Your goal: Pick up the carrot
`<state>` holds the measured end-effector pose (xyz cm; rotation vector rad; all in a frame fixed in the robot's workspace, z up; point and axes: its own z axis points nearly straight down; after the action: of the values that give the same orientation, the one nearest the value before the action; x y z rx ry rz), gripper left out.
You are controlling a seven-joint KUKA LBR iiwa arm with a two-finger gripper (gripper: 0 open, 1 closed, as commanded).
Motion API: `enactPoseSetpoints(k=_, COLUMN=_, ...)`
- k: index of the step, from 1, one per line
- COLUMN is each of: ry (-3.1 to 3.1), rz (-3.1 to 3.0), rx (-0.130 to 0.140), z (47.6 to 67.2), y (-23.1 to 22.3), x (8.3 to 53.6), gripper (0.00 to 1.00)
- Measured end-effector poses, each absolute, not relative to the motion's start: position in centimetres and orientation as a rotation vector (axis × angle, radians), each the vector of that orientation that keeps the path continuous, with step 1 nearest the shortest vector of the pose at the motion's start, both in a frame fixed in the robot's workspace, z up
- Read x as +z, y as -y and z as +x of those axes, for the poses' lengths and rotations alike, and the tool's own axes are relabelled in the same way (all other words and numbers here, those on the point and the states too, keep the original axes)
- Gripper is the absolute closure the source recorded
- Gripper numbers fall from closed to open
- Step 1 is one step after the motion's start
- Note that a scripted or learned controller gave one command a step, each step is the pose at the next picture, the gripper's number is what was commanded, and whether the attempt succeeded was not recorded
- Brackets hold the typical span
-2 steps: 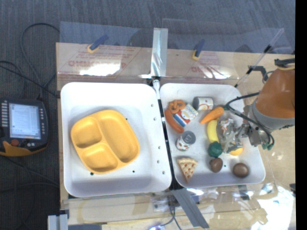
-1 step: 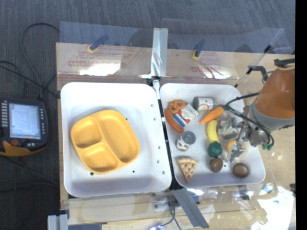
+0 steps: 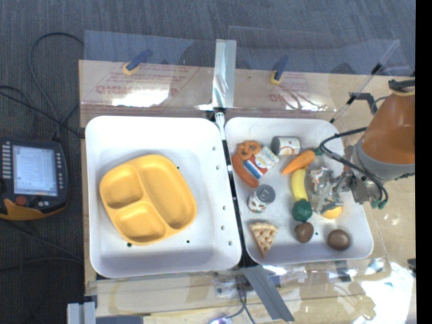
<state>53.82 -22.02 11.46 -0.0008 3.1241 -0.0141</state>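
Observation:
The carrot (image 3: 298,162) is a small orange piece lying at a slant in the right bin (image 3: 351,252), in its upper middle. My gripper (image 3: 321,189) hangs just below and to the right of it, low over the bin, between a yellow banana (image 3: 298,186) and a yellow item (image 3: 331,212). Nothing of the carrot lies between the fingers. The arm with its orange band (image 3: 395,130) reaches in from the right.
The right bin also holds a small can (image 3: 286,145), a hot dog (image 3: 246,171), a pretzel (image 3: 248,148), a grey-lidded jar (image 3: 262,197), a pizza slice (image 3: 264,236), a green piece (image 3: 302,210) and two brown pieces (image 3: 304,231). A yellow divided plate (image 3: 146,198) lies in the left bin (image 3: 108,262).

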Motion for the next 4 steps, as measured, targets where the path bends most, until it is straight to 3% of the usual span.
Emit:
enactPoseSetpoints(k=1, ry=-3.125, rz=-0.002, rx=-0.013, z=53.8, y=22.0, x=11.4, gripper=0.00)
enactPoseSetpoints(k=2, ry=-3.112, rz=0.322, rx=-0.005, z=55.5, y=17.0, x=9.1, gripper=0.00)
enactPoseSetpoints(k=3, ry=-3.080, rz=0.535, rx=-0.002, z=61.1, y=19.2, x=9.1, gripper=0.00)
enactPoseSetpoints(k=4, ry=-3.014, rz=0.930, rx=0.002, z=64.1, y=19.6, x=8.9, gripper=0.00)
